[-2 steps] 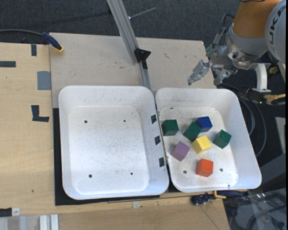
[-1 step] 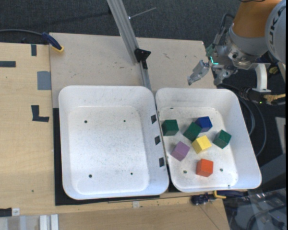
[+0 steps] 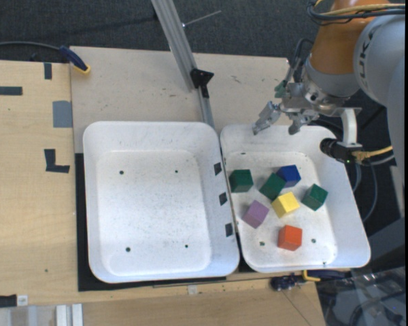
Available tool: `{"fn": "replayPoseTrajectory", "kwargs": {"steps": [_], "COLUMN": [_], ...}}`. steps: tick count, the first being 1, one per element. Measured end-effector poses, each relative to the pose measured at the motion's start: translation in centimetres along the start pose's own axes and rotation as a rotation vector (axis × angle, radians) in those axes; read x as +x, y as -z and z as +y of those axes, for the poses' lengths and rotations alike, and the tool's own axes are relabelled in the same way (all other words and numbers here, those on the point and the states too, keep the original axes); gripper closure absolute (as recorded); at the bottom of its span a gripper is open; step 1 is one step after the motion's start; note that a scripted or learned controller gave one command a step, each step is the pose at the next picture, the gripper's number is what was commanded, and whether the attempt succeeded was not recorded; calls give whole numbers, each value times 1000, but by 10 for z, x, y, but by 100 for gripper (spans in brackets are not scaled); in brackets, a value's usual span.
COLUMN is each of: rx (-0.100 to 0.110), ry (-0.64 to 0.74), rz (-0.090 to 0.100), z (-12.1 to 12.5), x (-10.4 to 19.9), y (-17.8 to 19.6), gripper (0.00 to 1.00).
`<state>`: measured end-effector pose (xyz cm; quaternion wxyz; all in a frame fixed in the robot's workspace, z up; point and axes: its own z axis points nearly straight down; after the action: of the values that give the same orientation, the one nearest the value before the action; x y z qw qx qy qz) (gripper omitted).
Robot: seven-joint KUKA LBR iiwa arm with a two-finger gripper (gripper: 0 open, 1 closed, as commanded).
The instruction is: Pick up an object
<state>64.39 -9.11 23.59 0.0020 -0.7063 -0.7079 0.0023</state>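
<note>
The right bin (image 3: 343,250) holds several small cubes: a dark green one (image 3: 241,180), a blue one (image 3: 290,174), a green one (image 3: 273,185) beside it, another green one (image 3: 315,196), a yellow one (image 3: 285,203), a purple one (image 3: 255,213) and an orange one (image 3: 290,237). My gripper (image 3: 278,123) hangs above the bin's far rim, well clear of the cubes. Its two fingers are spread apart with nothing between them.
The left bin (image 3: 95,141) lies next to the right one. A slanted metal post (image 3: 180,43) rises from between the bins' far corners. A blue and yellow clamp (image 3: 75,58) lies at the bench's far left.
</note>
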Motion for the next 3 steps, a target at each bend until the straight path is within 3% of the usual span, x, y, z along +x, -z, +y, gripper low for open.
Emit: {"fn": "replayPoseTrajectory", "kwargs": {"steps": [2, 3], "rx": [0, -4], "ry": [-1, 1], "rz": [-1, 1], "z": [-8, -6], "x": [-5, -3], "y": [-113, -99], "gripper": [0, 100]}}
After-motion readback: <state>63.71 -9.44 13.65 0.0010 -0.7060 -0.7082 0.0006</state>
